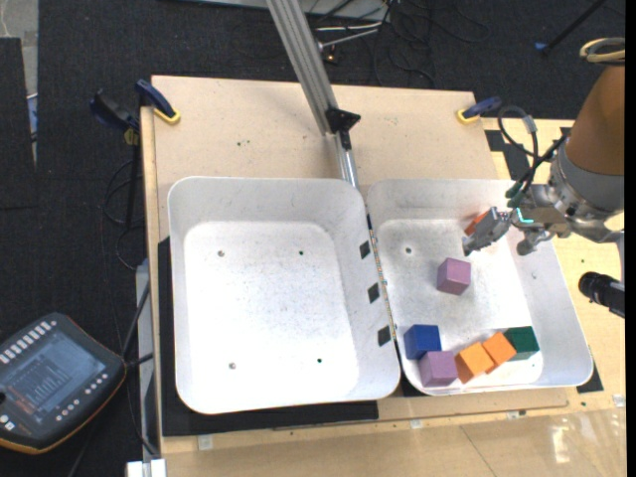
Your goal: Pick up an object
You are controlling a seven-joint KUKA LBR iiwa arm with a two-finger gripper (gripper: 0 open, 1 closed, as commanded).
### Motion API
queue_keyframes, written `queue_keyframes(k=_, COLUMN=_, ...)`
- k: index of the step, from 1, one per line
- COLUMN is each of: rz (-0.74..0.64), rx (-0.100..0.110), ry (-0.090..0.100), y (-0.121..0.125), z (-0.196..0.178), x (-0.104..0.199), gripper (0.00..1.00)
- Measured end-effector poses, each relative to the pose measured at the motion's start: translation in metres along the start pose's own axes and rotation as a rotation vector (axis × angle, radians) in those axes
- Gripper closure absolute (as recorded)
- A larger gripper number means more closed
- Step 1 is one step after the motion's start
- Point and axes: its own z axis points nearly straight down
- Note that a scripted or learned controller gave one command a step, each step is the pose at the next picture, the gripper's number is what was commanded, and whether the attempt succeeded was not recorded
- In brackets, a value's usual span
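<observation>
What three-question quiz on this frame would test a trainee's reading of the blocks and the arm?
1. True or false: all the blocks lie in the right bin.
2. Which block lies apart from the others? A) blue block B) the purple block near the bin's middle C) green block
3. Fill in: the orange block sits between the green block and a second ______ block.

Key
1. True.
2. B; it lies alone below the gripper, while the other four cluster at the bin's near edge.
3. Purple.
</observation>
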Motion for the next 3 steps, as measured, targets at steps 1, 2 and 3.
queue_keyframes(k=1, rz=0.001, rx=-0.004, ry=-0.001, y=0.001, z=-0.002, x=0.0, gripper=0.0)
queue_keyframes(k=2, rz=0.002, rx=0.003, ry=0.0, y=0.0, z=0.061, x=0.006, gripper=0.0)
queue_keyframes(k=3, rz=0.003, rx=0.001, ry=0.0, y=0.003, z=0.115, x=-0.001, gripper=0.0)
